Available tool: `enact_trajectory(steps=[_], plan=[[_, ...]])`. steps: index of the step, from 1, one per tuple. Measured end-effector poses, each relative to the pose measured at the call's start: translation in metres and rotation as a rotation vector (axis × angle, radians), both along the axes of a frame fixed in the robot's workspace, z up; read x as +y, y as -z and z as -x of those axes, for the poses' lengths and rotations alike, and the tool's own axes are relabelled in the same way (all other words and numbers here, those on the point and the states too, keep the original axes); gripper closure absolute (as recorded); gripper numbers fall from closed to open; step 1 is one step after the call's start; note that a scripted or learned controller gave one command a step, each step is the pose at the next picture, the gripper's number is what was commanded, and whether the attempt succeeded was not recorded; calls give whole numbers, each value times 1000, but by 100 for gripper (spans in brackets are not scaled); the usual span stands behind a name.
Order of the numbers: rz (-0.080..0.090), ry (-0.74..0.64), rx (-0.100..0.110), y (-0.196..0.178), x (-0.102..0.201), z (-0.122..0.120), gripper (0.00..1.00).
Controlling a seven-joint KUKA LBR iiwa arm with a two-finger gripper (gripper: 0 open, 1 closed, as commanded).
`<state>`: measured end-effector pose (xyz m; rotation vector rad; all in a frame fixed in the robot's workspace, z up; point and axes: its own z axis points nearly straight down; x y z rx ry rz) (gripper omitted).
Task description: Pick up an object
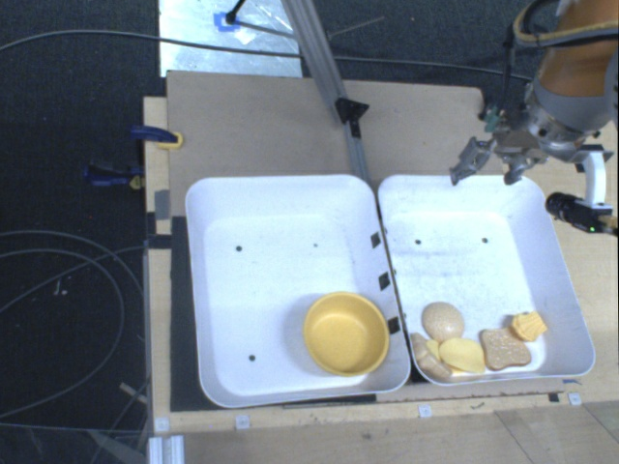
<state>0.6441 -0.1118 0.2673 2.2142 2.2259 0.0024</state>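
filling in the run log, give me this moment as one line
pincer open, holding nothing | above far edge of right bin | yellow bowl in left bin | food items near edge, right bin

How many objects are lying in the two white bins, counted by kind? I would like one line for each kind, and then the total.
Yellow bowl, in the left bin: 1
Beige egg-shaped piece: 1
Yellow lemon-like piece: 1
Tan bread-slice piece: 1
Small orange-yellow ridged piece: 1
Pale beige piece at the right bin's lower left corner: 1
Total: 6
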Motion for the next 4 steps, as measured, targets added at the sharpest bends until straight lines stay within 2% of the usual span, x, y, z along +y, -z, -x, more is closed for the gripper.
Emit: enact_trajectory(steps=[1,2,3,4], plan=[[1,-1,2,42,3,-4,0],[0,4,5,104,2,1,0],[0,0,4,149,6,-6,0],[1,-1,-2,135,6,-8,100]])
